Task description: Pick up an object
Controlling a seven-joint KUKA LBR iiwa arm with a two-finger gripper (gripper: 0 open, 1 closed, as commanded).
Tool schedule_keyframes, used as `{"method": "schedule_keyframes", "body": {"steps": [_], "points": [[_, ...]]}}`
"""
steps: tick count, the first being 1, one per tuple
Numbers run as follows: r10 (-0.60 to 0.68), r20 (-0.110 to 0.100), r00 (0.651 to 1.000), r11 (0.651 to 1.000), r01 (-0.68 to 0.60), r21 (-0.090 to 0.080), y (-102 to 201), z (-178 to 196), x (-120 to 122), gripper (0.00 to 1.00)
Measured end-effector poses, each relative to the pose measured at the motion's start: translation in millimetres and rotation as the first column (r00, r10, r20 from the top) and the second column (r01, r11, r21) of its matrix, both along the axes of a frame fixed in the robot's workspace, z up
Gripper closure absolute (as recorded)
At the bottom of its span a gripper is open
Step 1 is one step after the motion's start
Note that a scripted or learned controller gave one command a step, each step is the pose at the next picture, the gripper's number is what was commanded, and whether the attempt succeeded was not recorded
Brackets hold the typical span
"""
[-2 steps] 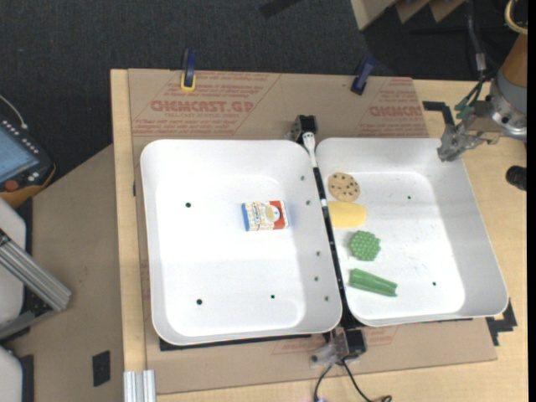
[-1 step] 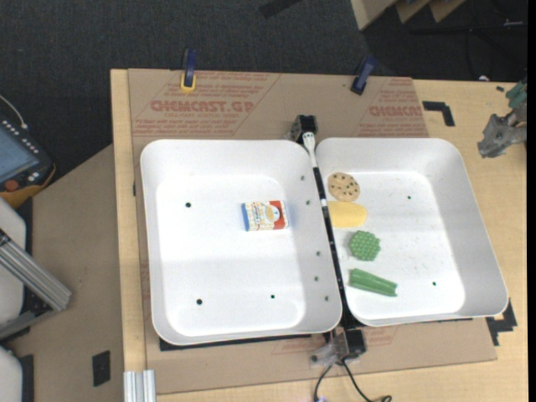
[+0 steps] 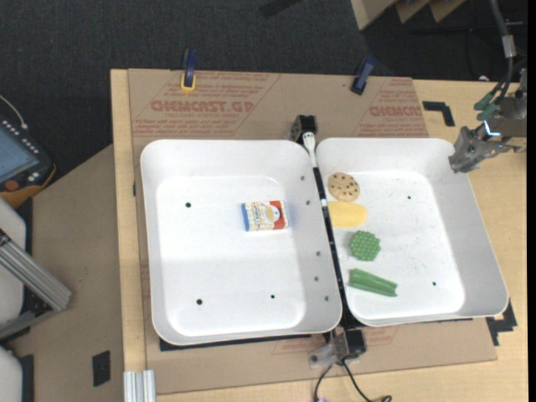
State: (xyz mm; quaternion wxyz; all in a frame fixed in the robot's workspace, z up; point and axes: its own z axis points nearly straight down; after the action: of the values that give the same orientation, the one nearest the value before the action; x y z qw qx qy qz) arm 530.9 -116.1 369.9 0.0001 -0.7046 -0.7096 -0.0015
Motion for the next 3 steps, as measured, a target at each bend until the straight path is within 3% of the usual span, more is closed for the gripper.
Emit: {"method": "schedule_keyframes", "body": {"steps": [1,2,3], "points": [[0.003,0.005,1.0,1.0,-0.003,0.0,84,51,-31,1.0],[-0.003,-0.009,1.0,1.0,0.003,-0.001,122,-15,-12,1.0],[-0.002,0.001,1.0,1.0,0.002,-0.001,176,4,-28,1.0]]}}
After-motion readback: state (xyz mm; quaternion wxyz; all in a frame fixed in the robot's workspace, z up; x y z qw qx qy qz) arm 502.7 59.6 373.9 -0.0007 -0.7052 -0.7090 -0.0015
